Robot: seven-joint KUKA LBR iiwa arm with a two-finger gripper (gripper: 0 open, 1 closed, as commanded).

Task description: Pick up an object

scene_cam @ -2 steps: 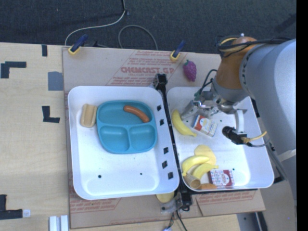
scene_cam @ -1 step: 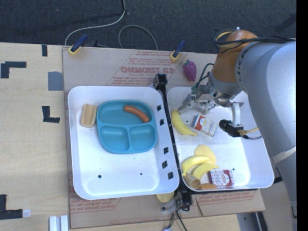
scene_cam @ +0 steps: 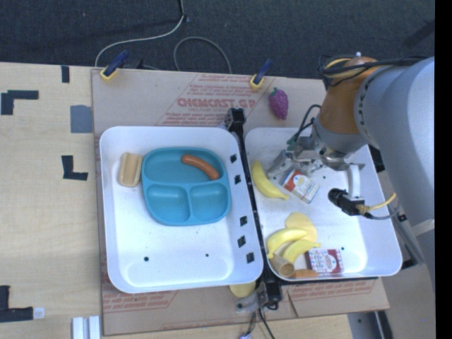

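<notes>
Fingers (scene_cam: 281,165) of the grey two-finger gripper (scene_cam: 296,167) look spread, with nothing seen between them. They are low over the upper middle of the right-hand shallow white bin (scene_cam: 374,249). Just below them, perhaps touching, lies a small white and red carton (scene_cam: 302,188), tilted. A yellow toy banana (scene_cam: 264,182) curves just to the carton's left, near the wall where the bins meet. The grey arm with its orange band (scene_cam: 339,108) comes in from the upper right of the frame, and a black cable fitting (scene_cam: 342,199) hangs off it to the right of the carton. Lower in the same bin lie pale yellow curved pieces (scene_cam: 293,236). Beneath them, along the bottom wall, are a short brown cylinder (scene_cam: 284,265) and a flat red and white box (scene_cam: 325,261). The left-hand white bin (scene_cam: 169,267) holds a blue divided plastic plate (scene_cam: 185,198) with an orange-brown toy sausage (scene_cam: 201,166) in its top compartment. A tan toy bread roll (scene_cam: 129,169) lies just off the plate's left edge. Both bins sit on a brown cardboard sheet (scene_cam: 198,104) printed in red, fixed at its top corners by two blue and yellow clamps (scene_cam: 113,66) to the pale wooden bench (scene_cam: 42,210). A purple toy grape bunch (scene_cam: 279,103) rests on the cardboard above the right bin.
</notes>
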